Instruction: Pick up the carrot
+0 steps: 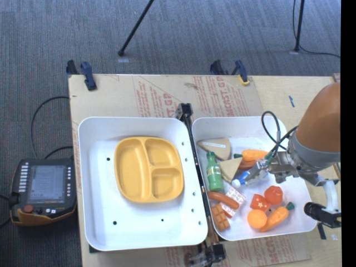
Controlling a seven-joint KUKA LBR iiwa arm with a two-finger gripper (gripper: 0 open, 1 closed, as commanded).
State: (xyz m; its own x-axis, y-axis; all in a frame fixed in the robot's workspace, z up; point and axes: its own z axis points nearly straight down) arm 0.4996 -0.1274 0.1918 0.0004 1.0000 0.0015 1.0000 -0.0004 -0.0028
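Observation:
The carrot (277,217) is orange with a green stem end. It lies at a slant in the front right corner of the right bin (251,134), touching a round orange fruit (256,219). My gripper (259,170) hangs over the middle of that bin, up and to the left of the carrot and well apart from it. It points left toward a small blue and white item (241,178). The grey wrist and orange band (327,117) reach in from the right and hide part of the bin's right side.
Around the carrot lie a red tomato (273,193) and a red piece with a star (259,202). Further left are a green bottle (213,171), a sausage (222,198), a waffle (221,216) and a bread slice (217,145). The left bin (100,216) holds a yellow divided plate (149,168).

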